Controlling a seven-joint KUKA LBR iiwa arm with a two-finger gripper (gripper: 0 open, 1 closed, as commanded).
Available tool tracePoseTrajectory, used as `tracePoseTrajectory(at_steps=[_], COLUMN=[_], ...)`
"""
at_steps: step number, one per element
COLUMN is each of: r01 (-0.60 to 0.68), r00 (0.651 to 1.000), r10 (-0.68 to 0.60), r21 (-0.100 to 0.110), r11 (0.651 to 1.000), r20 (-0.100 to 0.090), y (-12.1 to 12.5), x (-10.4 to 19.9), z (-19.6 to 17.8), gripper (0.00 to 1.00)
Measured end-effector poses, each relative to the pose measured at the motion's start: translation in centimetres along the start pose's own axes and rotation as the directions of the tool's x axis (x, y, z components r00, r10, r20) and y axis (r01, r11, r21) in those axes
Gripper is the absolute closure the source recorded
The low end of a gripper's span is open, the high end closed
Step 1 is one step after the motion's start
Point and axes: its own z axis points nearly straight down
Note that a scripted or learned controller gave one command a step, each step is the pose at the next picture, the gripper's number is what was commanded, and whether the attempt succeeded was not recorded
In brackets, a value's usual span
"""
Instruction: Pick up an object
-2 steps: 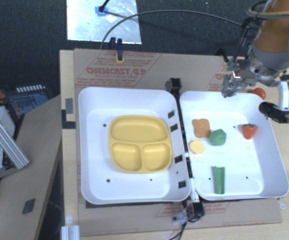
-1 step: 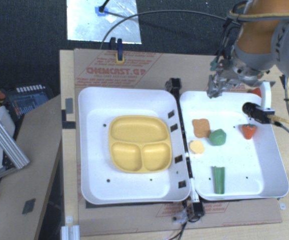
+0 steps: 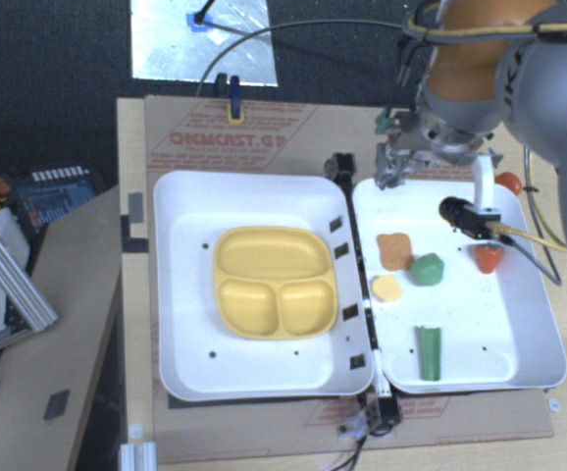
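My gripper (image 3: 390,172) hangs over the far left corner of the right bin (image 3: 519,332), below the grey wrist and the orange band. In that bin lie an orange-brown flat piece (image 3: 394,250), a green round piece (image 3: 427,268), a small yellow disc (image 3: 386,288) and a green stick (image 3: 428,351) near the front. A red-orange piece (image 3: 489,256) sits further right. The gripper is above and behind these items, apart from all of them.
The left bin (image 3: 180,263) holds a yellow divided tray (image 3: 272,281). A black part (image 3: 465,216) with a white piece (image 3: 483,180) and cables reaches over the right bin's far side. A red object (image 3: 508,182) sits by the far right rim.
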Motion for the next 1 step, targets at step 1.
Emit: tracePoseTrajectory(at_steps=[1], r01=[0.001], r00=[1.000], r10=[-0.001], r21=[-0.001], r11=[1.000], r20=[-0.001], y=[1.62], x=[5.14], z=[0.64], gripper=[1.00])
